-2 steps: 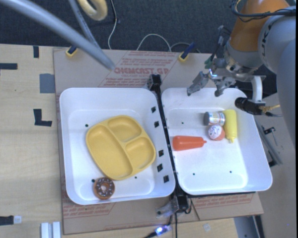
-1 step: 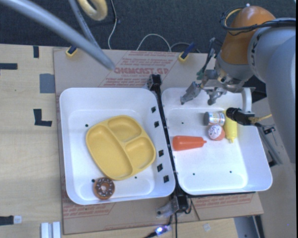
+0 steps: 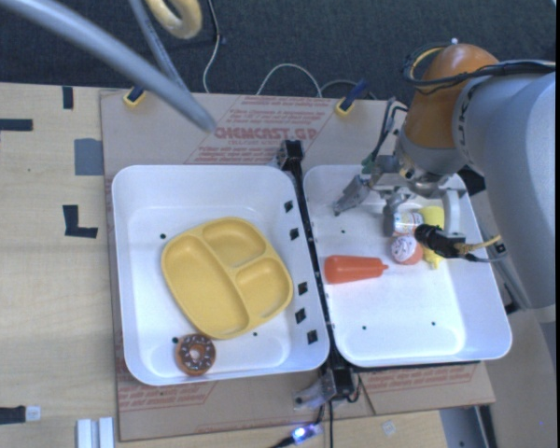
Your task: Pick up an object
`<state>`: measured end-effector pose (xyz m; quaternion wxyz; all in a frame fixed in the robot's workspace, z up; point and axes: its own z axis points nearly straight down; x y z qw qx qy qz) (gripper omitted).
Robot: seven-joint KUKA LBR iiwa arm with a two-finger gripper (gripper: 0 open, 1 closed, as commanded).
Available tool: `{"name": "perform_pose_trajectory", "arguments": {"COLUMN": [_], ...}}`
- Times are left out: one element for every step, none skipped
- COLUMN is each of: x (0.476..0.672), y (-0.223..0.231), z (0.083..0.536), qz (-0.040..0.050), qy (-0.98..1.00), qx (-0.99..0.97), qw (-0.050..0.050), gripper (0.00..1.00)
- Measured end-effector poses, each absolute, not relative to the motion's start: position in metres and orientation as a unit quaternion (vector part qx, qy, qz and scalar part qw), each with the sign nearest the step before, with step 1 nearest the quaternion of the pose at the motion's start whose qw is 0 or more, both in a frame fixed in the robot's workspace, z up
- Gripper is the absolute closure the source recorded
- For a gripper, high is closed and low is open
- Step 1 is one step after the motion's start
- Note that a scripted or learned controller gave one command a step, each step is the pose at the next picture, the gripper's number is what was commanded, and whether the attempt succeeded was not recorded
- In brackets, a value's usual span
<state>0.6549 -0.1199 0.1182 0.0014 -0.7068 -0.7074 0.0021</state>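
My gripper (image 3: 371, 207) hangs over the back of the right bin (image 3: 420, 339), open, with nothing between its fingers. One finger (image 3: 351, 197) points left toward the divider and the other (image 3: 392, 218) points down. An orange carrot-shaped toy (image 3: 354, 269) lies in the right bin just in front of the gripper, apart from it. A small round pinkish object (image 3: 405, 249) sits to the right of the carrot, close under the right finger. A yellow object (image 3: 433, 218) lies beside it, partly hidden by the wrist.
The left bin (image 3: 135, 203) holds a yellow divided plate (image 3: 227, 275) and a chocolate doughnut (image 3: 195, 354) near its front wall. A black divider (image 3: 303, 241) runs between the bins. The grey arm with its orange band (image 3: 448, 82) covers the right bin's back right corner.
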Motion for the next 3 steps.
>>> {"name": "perform_pose_trajectory", "arguments": {"x": [0.656, 0.66, 0.66], "y": [-0.119, -0.11, -0.11], "z": [0.131, 0.192, 0.207], "qz": [0.0011, -0.0015, -0.0003], "qy": [-0.708, -0.708, -0.708], "qx": [-0.706, -0.706, -0.707], "qw": [0.0, -0.002, 0.0], "gripper": [1.0, 1.0, 1.0]}}
